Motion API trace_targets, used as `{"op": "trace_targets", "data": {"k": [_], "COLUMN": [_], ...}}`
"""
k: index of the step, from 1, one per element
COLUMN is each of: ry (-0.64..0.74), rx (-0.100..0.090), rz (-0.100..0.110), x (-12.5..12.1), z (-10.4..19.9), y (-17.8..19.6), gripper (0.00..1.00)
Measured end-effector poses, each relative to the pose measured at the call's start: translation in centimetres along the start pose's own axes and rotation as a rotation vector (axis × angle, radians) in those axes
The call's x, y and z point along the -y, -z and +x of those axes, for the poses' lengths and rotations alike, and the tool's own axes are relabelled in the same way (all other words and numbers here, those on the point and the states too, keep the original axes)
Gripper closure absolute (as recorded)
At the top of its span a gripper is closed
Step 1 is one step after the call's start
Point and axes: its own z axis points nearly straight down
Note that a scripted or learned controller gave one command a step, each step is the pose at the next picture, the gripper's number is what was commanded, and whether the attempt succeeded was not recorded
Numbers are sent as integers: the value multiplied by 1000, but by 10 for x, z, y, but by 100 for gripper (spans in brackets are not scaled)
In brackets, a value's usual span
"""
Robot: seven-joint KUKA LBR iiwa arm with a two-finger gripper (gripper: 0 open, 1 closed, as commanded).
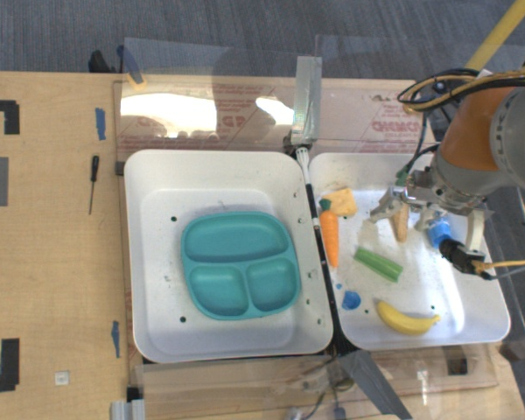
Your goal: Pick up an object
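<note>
So the gripper (401, 210) is down in the right bin (486, 322), up near its far side, and honestly I can't tell how wide the claw is or whether it's got anything. A tan cone-ish piece (400, 226) sits right at its tip. Nearby are a green block (377, 264), carrot (330, 237), banana (406, 318) and small blue piece (351, 300). The left bin (149, 234) has a teal divided plate (240, 263).
</note>
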Motion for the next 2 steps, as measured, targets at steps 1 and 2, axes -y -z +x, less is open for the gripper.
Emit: {"op": "trace_targets", "data": {"k": [1, 2], "ry": [0, -173], "rx": [7, 14], "rz": [-4, 6], "x": [-1, -36], "z": [-2, 24], "y": [10, 0], "gripper": [100, 100]}}
